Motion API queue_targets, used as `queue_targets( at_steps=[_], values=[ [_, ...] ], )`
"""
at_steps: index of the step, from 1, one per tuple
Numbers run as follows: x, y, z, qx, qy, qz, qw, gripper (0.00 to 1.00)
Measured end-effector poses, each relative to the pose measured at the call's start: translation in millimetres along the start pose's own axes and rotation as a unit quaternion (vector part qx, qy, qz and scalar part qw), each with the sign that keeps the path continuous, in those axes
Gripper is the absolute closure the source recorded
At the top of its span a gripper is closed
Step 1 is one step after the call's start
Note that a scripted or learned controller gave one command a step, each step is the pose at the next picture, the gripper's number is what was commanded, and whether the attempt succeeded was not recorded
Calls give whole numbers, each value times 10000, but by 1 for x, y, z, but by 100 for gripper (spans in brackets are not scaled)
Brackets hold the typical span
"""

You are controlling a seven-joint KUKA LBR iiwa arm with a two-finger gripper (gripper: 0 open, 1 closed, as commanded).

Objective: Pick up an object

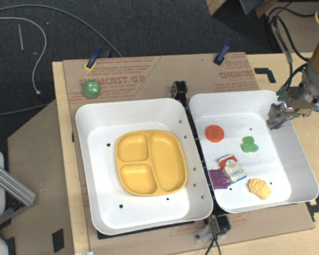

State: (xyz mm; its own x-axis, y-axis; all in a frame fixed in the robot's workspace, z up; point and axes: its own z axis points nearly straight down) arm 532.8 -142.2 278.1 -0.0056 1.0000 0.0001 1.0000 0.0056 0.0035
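Red block lettering is printed on the cardboard sheet (pixel 161 69) under the bins, along its far edge. Left print reads roughly "GENICAST G.P"; the first letters are uncertain. Right print, beside the black clip (pixel 222 53), repeats the same word but is too faint to confirm. Small carton (pixel 232 168) in right bin: print unreadable.

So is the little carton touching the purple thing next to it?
Touching. The camera view shows the carton overlapping the purple piece with no white bin floor between them.
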Motion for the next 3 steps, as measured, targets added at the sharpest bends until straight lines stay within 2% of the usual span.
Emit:
queue_targets(
  at_steps=[2, 3],
  values=[
    [85, 33, 6, 4, 0, 5, 10000, 100],
    [136, 50, 25, 25, 9, -2, 10000, 100]
  ],
)
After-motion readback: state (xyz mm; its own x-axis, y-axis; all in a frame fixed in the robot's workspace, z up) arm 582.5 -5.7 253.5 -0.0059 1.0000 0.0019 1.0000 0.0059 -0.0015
